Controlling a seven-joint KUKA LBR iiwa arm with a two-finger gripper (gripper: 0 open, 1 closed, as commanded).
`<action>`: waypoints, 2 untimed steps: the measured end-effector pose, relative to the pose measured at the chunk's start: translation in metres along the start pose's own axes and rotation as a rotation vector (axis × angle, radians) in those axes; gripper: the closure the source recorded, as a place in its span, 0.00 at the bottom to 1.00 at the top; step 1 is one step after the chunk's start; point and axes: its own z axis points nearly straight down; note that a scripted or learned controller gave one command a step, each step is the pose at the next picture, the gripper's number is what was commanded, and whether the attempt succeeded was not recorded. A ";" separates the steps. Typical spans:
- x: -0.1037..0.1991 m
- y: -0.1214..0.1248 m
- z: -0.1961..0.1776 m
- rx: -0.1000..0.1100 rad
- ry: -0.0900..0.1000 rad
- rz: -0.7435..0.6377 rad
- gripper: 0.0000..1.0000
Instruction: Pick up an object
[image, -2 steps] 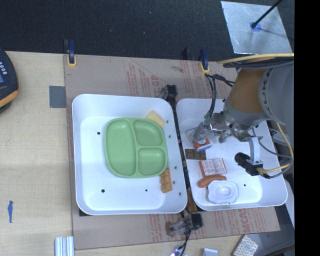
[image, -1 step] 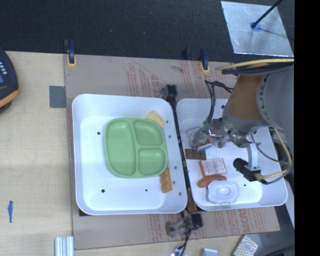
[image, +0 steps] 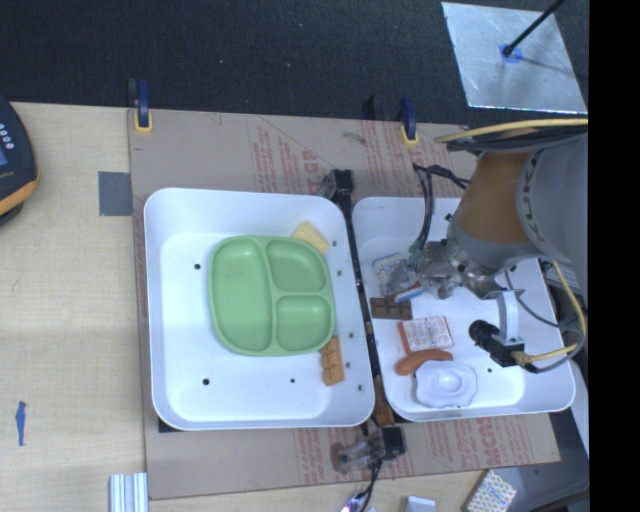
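Observation:
My gripper (image: 405, 278) is low in the upper left part of the right bin (image: 535, 396), over a small cluster of grey and blue items that it partly hides. Just below it lie a brown bar (image: 388, 308) and a red and white packet (image: 427, 332). An orange sausage (image: 423, 361) and a white fried-egg toy (image: 445, 384) sit nearer the bin's front. The arm's orange band (image: 495, 205) and grey body cover the right bin's right side.
The left bin (image: 172, 335) holds a green divided plate (image: 270, 295), a yellow piece (image: 311, 237) at the plate's far right corner and a brown waffle piece (image: 332, 362) at its near right. A black divider (image: 355, 290) runs between the bins. Blue clamps (image: 143, 105) pin the cardboard.

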 end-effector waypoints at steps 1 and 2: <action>-0.008 0.034 -0.001 -0.008 -0.001 -0.003 0.00; -0.008 0.032 -0.011 -0.003 0.000 -0.005 1.00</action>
